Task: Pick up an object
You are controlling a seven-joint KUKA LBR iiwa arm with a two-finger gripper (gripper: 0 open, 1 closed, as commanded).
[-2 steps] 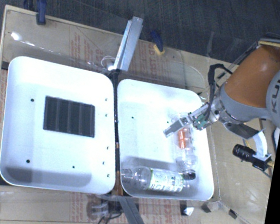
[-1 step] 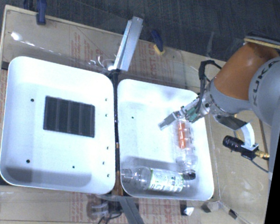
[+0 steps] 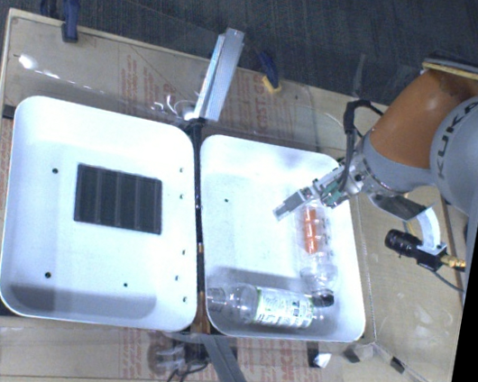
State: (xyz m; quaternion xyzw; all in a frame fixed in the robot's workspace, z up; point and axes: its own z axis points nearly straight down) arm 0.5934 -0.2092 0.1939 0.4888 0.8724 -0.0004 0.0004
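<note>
No text can be read with certainty. Faint reddish printing is seen on the clear sheet (image 3: 140,77) laid over the table (image 3: 400,315), along its far edge and near edge, but the letters cannot be made out. A pale label is borne by the clear bottle (image 3: 269,306) lying in the right bin (image 3: 214,227), and an orange label by the smaller bottle (image 3: 314,240); the print on both is too small to be read.
</note>
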